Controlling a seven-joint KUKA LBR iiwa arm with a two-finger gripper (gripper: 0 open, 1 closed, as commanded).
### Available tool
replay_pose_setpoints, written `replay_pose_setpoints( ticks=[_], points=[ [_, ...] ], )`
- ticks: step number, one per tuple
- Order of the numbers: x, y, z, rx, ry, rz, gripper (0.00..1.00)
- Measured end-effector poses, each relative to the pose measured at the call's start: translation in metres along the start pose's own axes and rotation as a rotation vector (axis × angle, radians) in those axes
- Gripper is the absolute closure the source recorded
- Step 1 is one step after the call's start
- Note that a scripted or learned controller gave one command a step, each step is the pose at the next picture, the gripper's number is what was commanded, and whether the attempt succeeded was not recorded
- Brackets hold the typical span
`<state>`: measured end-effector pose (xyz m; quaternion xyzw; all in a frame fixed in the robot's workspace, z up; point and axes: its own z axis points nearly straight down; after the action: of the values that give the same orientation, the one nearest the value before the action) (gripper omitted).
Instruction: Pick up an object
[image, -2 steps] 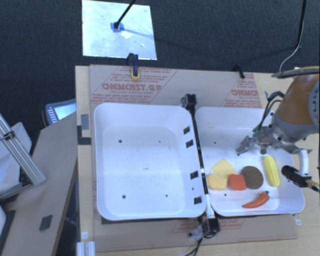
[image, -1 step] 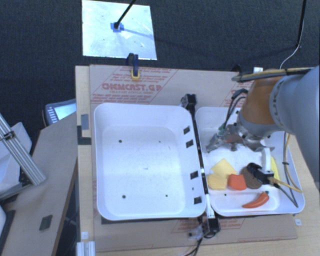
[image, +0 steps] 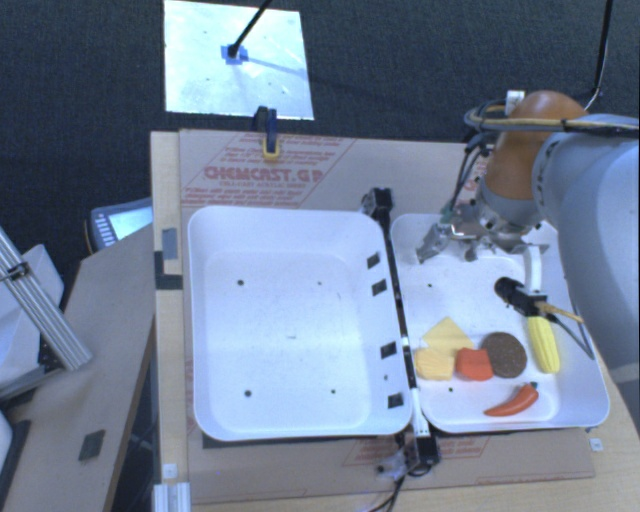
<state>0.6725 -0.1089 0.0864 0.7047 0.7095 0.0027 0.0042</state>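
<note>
My gripper (image: 448, 248) hovers over the far end of the right bin (image: 452, 292), its two grey fingers spread open with nothing between them. The bin's near half holds a yellow cheese wedge (image: 447, 336) with a paler yellow piece (image: 433, 364) beside it. Touching these is an orange-red block (image: 474, 365), and a brown disc (image: 505, 354) comes after it. A yellow corn cob (image: 543, 343) lies at the right, and a red chili pepper (image: 513, 401) sits nearest the front rim. All of them lie well in front of the gripper.
The left bin (image: 290, 330) sits beside the right one, with black clips (image: 388, 290) along the shared edge. Both rest on a cardboard sheet (image: 270, 172). A yellow clamp (image: 268, 135) and a metal plate (image: 238, 60) stand at the back.
</note>
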Motion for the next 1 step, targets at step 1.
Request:
replay_pose_setpoints(
  ticks=[1],
  points=[
    [-0.0384,-0.0035,0.0007,0.005,0.0,0.007,0.0]
  ],
)
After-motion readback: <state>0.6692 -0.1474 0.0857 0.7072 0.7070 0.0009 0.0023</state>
